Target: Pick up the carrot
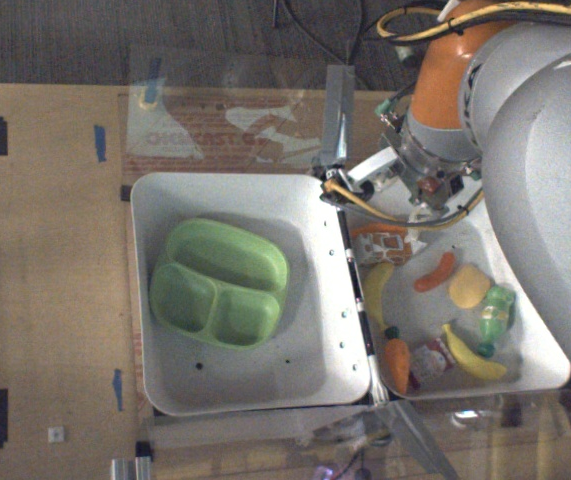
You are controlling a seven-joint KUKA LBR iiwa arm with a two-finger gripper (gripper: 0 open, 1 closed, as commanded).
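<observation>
The carrot (396,362) lies at the near edge of the right bin (530,363), by the divider, its green top pointing up the frame. Around it you see a yellow banana (474,358), a red sausage (435,272), a lemon (469,286) and a green bottle (496,314). The left bin (155,208) holds a green divided tray (220,281). The gripper (428,186) hovers over the right bin's far end, well apart from the carrot; you cannot tell its finger state.

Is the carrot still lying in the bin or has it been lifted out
In the bin. The orange carrot with a green top lies on the floor of the right white bin, near its front left corner; the gripper is well away.
</observation>
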